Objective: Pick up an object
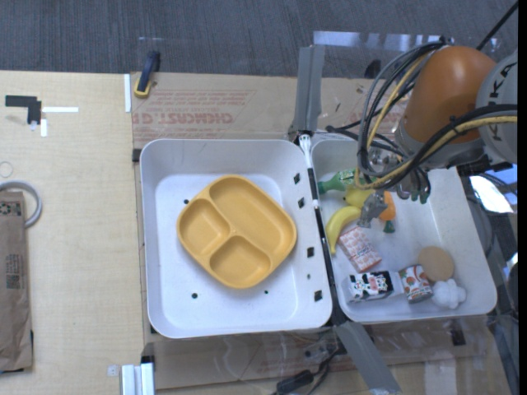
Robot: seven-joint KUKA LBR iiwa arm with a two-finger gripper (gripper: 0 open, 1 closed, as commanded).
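One yellow divided plate (237, 231) sits in the left bin (156, 245); at its three o'clock, the jaws (372, 211), state indiscernible, hover over one banana (340, 221).

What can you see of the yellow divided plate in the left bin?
The yellow divided plate looks like matte plastic, a rounded square with a raised rim and three compartments: one long one along its upper right side, two smaller ones toward the lower left. It lies flat, right side up, turned diagonally to the bin walls, near the middle of the left bin. All three compartments look bare. It rests on the bin floor, apart from the walls.
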